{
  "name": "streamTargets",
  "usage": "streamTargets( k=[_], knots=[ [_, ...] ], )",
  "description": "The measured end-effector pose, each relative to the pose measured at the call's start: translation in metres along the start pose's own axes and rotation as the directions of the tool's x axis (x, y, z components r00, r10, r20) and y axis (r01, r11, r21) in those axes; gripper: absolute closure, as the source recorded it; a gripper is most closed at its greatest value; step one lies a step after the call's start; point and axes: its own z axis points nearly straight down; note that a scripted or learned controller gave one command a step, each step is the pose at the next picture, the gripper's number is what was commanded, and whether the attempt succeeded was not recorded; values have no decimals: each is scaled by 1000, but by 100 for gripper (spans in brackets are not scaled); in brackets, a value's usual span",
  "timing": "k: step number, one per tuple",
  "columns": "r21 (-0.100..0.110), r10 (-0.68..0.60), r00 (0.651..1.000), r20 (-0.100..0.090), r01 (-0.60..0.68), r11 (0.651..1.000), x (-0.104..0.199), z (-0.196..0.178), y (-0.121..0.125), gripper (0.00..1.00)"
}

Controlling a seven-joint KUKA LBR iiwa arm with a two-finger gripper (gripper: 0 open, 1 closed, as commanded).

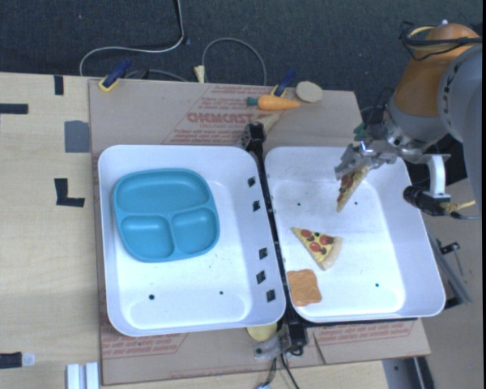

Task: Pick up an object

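Toast slice (304,287) lies nearest you at the right bin's (405,298) front edge, pizza wedge (317,245) just behind. Farther back, your gripper (352,186) hangs low over bare floor; jaw state can't be told. Blue tray (166,214) fills the left bin (130,314), likely as a drop-off.

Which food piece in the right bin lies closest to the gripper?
The pizza slice, with red toppings, lies closest to the gripper; the plain brown toast sits farther off, by the bin's front edge.

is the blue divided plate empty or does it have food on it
Empty: the blue plate in the left bin shows three bare compartments.
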Motion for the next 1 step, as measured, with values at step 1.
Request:
streamTargets(
  k=[1],
  knots=[
    [3, -7, 1000, -2, 7, 1000, 71, 21, 23, 100]
  ],
)
